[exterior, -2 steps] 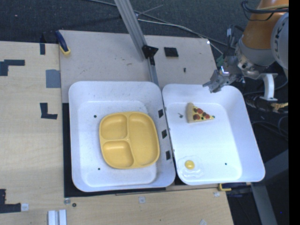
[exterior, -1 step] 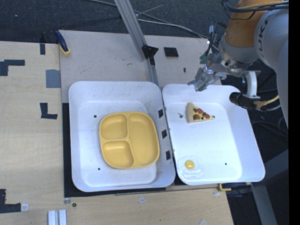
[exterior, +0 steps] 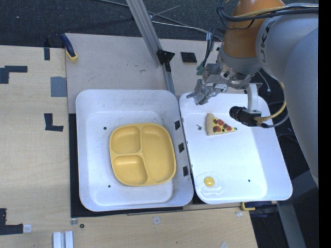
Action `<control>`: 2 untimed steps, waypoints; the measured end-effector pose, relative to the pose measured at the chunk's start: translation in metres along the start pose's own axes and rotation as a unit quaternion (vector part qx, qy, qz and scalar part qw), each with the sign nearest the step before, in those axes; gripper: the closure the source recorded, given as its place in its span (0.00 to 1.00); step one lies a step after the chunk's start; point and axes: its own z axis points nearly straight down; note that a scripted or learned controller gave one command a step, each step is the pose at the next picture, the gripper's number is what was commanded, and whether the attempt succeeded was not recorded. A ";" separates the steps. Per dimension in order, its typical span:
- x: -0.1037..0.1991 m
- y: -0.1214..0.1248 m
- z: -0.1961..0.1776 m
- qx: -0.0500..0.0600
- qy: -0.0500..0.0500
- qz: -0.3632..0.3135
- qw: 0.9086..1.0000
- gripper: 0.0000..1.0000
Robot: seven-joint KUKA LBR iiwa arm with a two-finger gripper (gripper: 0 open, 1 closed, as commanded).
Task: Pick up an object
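Overhead, the gripper point(exterior: 206, 93) was poised above the right bin's point(exterior: 269, 190) far edge, its fingers slightly parted and holding nothing. Just beside it lay the pizza slice point(exterior: 219, 124), which would best be approached squarely and closed upon across its narrow width.

Below the end effector point(exterior: 205, 93), bare bin floor point(exterior: 232, 159) lies open; a pizza slice point(exterior: 219, 124) just beside and a fried egg point(exterior: 209, 182) farther down interrupt it.

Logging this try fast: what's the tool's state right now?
Tool: cannot be told if open or closed; above the right bin's far edge, nothing visibly held, pizza slice lying apart.
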 end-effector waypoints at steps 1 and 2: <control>0.053 0.002 -0.004 -0.001 0.000 0.000 1.000 1.00; 0.110 -0.008 -0.006 0.000 0.000 0.000 1.000 1.00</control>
